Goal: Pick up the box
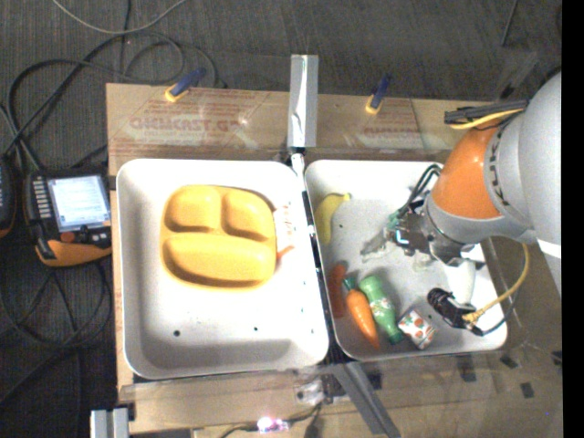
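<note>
The box [416,327] sat low in the right bin [383,185], close to its near wall and just beside the green bottle [380,302], with the carrot [361,315] past that. The pincer [391,237] hung over the middle of the bin, apart from the box, and I could not tell if it was open or closed; nothing showed in it. It could bump the wall or grab the bottle too, since the only bare floor lay toward the bin's middle.
</note>
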You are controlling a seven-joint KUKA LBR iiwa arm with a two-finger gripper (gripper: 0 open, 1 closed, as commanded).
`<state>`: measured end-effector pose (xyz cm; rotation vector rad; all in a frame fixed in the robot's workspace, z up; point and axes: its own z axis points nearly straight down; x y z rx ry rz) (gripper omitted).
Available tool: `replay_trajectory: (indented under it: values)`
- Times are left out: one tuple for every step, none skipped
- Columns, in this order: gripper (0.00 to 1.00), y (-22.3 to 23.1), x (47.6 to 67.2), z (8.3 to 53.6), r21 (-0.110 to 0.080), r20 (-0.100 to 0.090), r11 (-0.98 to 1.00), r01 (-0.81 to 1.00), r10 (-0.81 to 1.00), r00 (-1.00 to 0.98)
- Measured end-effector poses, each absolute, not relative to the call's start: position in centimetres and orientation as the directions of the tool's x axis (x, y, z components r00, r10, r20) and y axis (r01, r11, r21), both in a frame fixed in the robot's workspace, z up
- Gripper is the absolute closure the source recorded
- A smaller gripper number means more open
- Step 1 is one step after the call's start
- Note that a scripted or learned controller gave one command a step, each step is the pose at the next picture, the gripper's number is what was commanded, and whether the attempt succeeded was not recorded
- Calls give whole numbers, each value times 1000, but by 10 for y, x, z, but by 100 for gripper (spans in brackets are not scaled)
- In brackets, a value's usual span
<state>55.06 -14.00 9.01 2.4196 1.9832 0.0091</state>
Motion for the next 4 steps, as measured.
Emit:
replay_trajectory:
  values:
    - [100, -140, 551, 100, 14, -3, -197, 980, 980, 197]
    - [0, -140, 551, 99, 14, -3, -197, 980, 980, 197]
    - [0, -190, 529, 90, 12, -1, -246, 969, 969, 246]
    - [0, -198, 609, 90, -3, 9, -568, 823, 823, 568]
